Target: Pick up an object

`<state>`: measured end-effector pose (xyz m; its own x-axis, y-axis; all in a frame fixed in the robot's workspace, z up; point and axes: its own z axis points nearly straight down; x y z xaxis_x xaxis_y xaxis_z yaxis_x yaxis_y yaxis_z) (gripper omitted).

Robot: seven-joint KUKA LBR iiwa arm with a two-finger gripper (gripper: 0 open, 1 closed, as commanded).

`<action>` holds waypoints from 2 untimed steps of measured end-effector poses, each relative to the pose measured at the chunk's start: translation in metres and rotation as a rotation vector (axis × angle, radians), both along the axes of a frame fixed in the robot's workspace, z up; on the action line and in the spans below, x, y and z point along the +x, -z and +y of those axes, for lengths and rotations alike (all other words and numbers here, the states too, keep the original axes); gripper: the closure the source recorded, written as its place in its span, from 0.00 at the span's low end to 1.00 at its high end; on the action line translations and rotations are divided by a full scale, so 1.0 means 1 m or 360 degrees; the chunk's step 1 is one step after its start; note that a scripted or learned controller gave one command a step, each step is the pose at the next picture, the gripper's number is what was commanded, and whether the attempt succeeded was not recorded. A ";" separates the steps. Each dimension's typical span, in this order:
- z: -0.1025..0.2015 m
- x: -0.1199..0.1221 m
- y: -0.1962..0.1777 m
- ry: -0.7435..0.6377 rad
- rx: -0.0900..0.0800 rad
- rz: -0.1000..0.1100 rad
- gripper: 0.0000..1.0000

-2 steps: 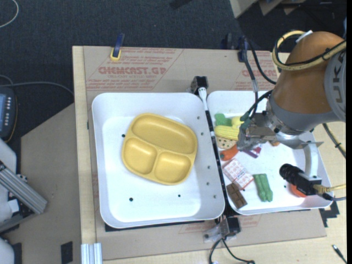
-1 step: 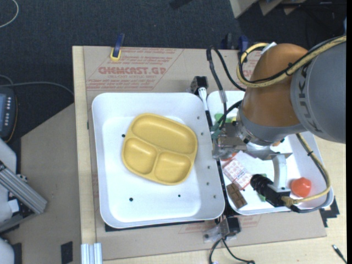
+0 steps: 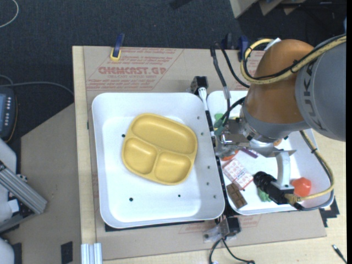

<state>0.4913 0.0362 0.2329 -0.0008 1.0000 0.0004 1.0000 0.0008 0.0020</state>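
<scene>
Hanging over the right bin [image 3: 308,161], your arm [image 3: 286,92] covers most of it. The gripper [image 3: 235,143] sits low near that bin's left wall; you can't tell if it's open, closed or holding anything. Nearest pickable thing: a red-and-white packet [image 3: 237,172], just below the gripper in view. A brown bar [image 3: 235,194] lies beside the packet, toward the near corner. An orange object [image 3: 302,186] sits by the right wall, well apart. A green piece [image 3: 220,119] shows at the left wall. The left bin [image 3: 104,147] holds a yellow divided plate [image 3: 159,147], flat, roughly centred.
</scene>
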 end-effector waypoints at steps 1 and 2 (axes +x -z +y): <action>0.008 -0.001 0.019 0.0001 0.0000 0.0010 1.00; 0.007 0.002 0.018 0.0002 -0.0001 0.0004 1.00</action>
<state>0.4936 0.0430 0.2149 0.0002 1.0000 0.0000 1.0000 -0.0002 -0.0003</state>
